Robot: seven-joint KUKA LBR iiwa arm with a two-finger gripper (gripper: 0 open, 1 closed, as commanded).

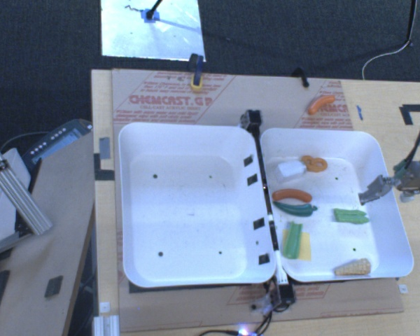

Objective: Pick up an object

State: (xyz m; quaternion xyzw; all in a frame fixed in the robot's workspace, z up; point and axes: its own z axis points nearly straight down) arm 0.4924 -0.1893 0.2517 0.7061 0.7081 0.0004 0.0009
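Dark carpet surrounds the wooden desk (161, 96) carrying two shallow white bins. At the right bin's (395, 257) far rim, the gripper (373, 190) hangs low; whether it is clenched or released, I cannot tell. Just beside it lies the flat green plastic piece (351, 216), probably the easiest pick; the ridged tan cone (353, 267) sits farther off.
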